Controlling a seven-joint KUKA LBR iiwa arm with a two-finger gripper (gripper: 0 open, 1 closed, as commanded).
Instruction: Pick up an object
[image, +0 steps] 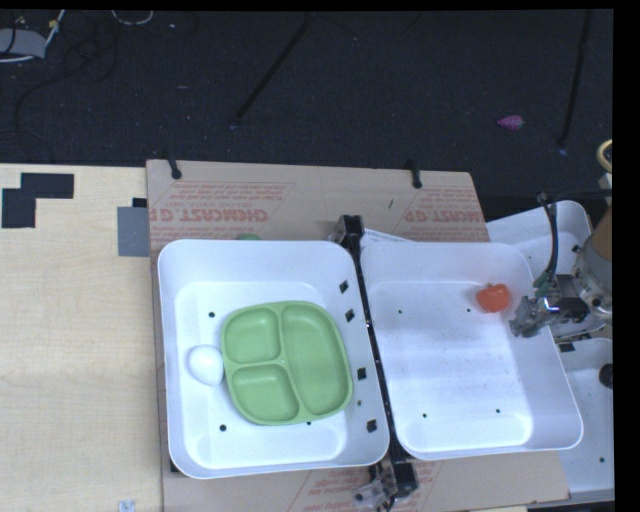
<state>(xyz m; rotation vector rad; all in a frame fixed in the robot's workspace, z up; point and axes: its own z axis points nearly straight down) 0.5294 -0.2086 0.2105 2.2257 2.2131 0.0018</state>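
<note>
A small orange-red object (492, 297) lies in the right bin (470, 420) near its far right corner. A green divided plate (286, 361) sits in the left bin (190, 270), with a white egg-shaped object (206, 364) touching its left edge. My gripper (535, 317) hangs at the right bin's right rim, just right of and slightly nearer than the orange-red object, with nothing seen between its fingers. The arm behind it is cut off at the right of the view.
A black divider with clips (365, 340) runs between the two bins. Both bins rest on a cardboard sheet (300, 205). A light wooden bench top (70, 330) extends to the left. Cables trail across the dark floor behind.
</note>
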